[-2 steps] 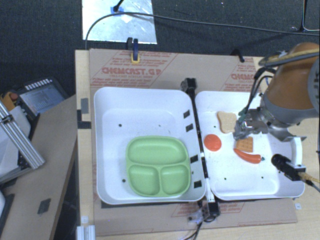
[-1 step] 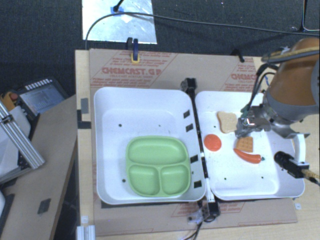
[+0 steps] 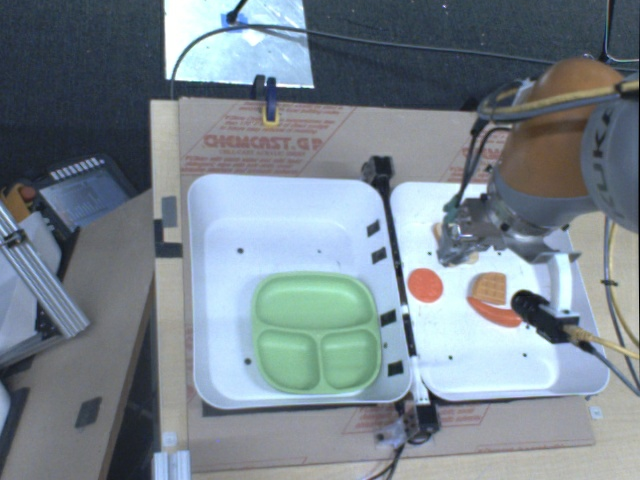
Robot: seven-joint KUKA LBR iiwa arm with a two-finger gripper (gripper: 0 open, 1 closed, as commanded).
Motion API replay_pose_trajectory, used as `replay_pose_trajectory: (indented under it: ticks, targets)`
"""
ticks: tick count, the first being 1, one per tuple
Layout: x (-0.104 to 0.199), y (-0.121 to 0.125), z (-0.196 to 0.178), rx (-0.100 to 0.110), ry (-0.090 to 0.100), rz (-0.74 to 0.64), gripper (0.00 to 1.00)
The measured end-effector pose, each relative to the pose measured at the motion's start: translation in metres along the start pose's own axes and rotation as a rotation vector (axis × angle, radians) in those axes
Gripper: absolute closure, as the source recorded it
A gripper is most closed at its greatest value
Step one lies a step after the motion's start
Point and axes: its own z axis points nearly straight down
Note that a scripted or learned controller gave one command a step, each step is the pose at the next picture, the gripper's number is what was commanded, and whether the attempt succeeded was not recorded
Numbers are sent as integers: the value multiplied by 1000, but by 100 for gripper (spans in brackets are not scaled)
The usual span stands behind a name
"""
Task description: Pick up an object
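On the counter (image 3: 130, 268) we see the left bin (image 3: 215, 218) holding a green divided plate (image 3: 315, 330) toward its front. In the right bin (image 3: 500, 373) lie an orange disc (image 3: 426, 285), then a waffle-patterned piece (image 3: 489, 288) touching a red-orange curved piece (image 3: 494, 313) just in front of it. The gripper (image 3: 459, 248) hangs over the bin's back part, just behind the disc; we cannot tell its state.

Glossy white plastic bins (image 3: 210, 268), matt green plastic tray (image 3: 315, 330), brown cardboard underlay (image 3: 330, 133)
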Motion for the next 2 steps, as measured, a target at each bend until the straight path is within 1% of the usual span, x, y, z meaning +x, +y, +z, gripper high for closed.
replay_pose_trajectory:
  ticks: [1,2]
  targets:
    - [49,11,-4,0,0,-1,100]
    - [98,23,14,2,0,-1,100]
